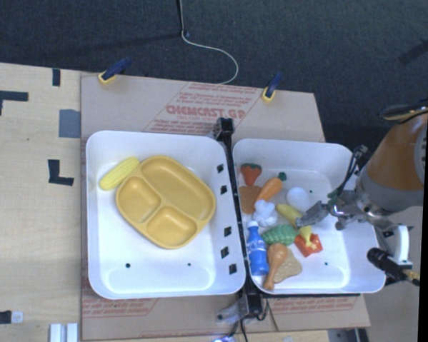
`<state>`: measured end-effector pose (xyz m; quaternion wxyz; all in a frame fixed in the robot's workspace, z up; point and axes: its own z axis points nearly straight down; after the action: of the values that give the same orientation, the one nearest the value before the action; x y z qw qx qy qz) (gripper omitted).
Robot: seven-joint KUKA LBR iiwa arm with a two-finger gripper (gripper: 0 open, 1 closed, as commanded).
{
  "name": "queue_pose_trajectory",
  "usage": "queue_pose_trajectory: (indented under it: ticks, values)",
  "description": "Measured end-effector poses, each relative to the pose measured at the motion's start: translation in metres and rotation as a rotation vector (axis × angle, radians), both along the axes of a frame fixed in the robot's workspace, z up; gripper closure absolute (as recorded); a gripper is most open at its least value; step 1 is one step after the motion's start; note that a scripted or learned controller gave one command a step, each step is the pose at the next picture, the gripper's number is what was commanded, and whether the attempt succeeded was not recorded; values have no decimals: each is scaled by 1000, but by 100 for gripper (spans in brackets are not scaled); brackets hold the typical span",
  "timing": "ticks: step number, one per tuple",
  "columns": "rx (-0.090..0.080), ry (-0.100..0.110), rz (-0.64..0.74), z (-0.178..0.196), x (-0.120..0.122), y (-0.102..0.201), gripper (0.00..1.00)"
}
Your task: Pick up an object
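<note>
The right bin (pixel 343 160) holds a pile of toy food: an orange carrot (pixel 272 187), a red fruit (pixel 251 174), a white egg (pixel 296 196), a yellow piece (pixel 287 212), a green vegetable (pixel 281 234), a red and yellow piece (pixel 308 243), a blue bottle (pixel 256 249) and a tan drumstick (pixel 281 263). My gripper (pixel 314 215) reaches in from the right, low over the bin, just above the red and yellow piece and beside the yellow piece. I see nothing held in it.
In the left bin (pixel 101 268) lie a yellow divided plate (pixel 166 200) and a toy corn cob (pixel 119 173) at its upper left. A black clip divider (pixel 230 203) runs between the bins. The grey and orange arm (pixel 396 169) fills the right side.
</note>
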<state>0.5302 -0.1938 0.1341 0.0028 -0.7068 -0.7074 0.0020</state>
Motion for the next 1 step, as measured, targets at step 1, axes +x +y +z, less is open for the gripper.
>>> queue_pose_trajectory:
  ticks: [1]
  values:
    - [-3,-6,0,-52,0,0,0]
